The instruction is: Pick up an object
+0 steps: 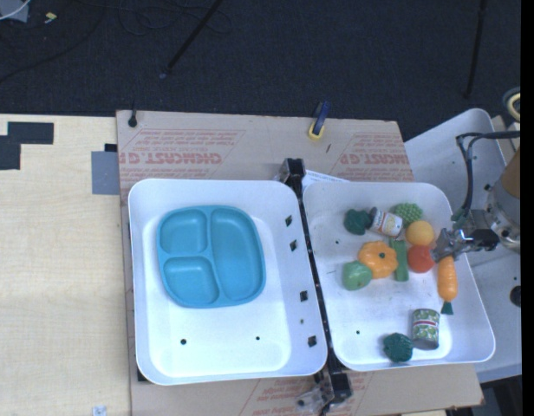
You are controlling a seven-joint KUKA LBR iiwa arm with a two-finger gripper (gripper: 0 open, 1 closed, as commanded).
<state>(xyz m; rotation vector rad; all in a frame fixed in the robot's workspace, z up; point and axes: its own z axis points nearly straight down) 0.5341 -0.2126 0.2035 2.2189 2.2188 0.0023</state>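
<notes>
I saw the gripper point(449, 246) at the right bin's point(471, 354) right edge, just above the toy carrot point(446, 279); whether it was open I could not tell. I judged a centred descent best, keeping clear of the tomato point(420, 258) beside it.

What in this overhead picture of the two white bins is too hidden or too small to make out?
- Gripper: too small and dark in the camera view to tell its fingers' state.
- Grey arm: mostly cut off by the right edge.
- Small tin can in the right white bin: label too small to read.
- White bottle: contents unreadable, partly blocked by the green leafy toy.
</notes>
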